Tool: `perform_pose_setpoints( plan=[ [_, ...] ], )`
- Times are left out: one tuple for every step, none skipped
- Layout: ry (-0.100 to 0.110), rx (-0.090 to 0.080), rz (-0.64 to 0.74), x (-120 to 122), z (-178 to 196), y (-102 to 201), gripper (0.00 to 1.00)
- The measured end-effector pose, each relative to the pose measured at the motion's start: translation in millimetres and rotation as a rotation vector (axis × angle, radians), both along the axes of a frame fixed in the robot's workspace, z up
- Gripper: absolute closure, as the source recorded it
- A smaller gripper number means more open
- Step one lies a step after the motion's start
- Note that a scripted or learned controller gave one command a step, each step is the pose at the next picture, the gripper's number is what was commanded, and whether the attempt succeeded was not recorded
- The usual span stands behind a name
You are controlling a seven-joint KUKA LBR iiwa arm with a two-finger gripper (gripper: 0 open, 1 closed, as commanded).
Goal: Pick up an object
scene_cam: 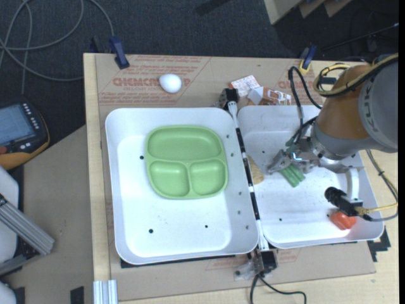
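Camera view: tool (286, 163) low in right bin (278, 233), grip state cannot be told. Green block (295, 176) lies at its tip, touching or just beside. Orange piece (343, 220) well apart.

Red print runs along the far edge of the cardboard sheet (190, 75) under the two bins. The large outlined letters there look like "CHEMCRAFT", though the ending is unclear, and the smaller red line above them is too fine to read. The small packets (256, 90) lying at the back between the bins carry red and white printing that stays illegible. The screen of the handheld device (16, 126) at the left shows nothing legible.
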State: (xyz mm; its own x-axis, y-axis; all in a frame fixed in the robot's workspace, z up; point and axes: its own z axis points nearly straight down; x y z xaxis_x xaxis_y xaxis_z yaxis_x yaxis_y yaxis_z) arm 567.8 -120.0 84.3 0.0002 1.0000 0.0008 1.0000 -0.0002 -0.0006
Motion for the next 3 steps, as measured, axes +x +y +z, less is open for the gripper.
perform_pose_setpoints(
  plan=[
    [-0.002,-0.001,0.001,7.0,0.2,11.8,0.00],
    [-0.002,-0.001,0.000,7.2,0.2,4.0,0.00],
    [-0.004,-0.001,-0.001,7.7,10.1,4.4,1.00]
  ],
)
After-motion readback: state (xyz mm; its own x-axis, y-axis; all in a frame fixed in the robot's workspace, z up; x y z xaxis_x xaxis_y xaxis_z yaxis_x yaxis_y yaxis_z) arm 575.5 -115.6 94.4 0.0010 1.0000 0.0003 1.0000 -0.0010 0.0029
